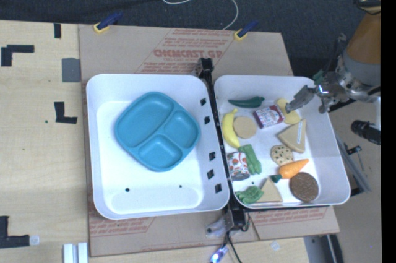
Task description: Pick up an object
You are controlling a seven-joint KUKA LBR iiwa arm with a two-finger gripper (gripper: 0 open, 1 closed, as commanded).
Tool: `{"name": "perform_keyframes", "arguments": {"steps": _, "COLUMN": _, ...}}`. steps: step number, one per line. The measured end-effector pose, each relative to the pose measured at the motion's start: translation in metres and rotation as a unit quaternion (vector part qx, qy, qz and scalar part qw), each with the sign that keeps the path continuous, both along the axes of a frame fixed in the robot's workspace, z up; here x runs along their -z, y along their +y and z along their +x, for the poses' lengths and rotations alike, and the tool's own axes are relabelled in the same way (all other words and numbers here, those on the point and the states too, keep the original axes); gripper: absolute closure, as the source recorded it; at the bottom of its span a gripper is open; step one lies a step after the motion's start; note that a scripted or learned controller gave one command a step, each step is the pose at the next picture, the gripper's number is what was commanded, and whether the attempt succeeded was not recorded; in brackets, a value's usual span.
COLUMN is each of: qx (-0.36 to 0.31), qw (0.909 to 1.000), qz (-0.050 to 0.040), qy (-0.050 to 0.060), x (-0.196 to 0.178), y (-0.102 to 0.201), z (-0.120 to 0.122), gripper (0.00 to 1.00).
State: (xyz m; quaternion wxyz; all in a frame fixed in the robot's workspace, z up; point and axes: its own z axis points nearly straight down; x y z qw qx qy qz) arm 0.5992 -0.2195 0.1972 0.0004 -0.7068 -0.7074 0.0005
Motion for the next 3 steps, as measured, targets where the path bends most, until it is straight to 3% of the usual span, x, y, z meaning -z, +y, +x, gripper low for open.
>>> {"name": "perform_keyframes", "arguments": {"steps": 1, "qx": -0.004, "qw": 1.0000, "qz": 0.0000, "qy": -0.007, "x": -0.159, "y": 0.073, "z": -0.064, "gripper": 0.00}}
{"name": "perform_keyframes", "arguments": {"steps": 2, "qx": -0.001, "qw": 1.0000, "qz": 0.0008, "qy": 0.000, "x": -0.169, "y": 0.102, "z": -0.117, "gripper": 0.00}}
{"name": "perform_keyframes", "arguments": {"steps": 3, "qx": -0.001, "qw": 1.0000, "qz": 0.0000, "qy": 0.000, "x": -0.178, "y": 0.101, "z": -0.115, "gripper": 1.00}}
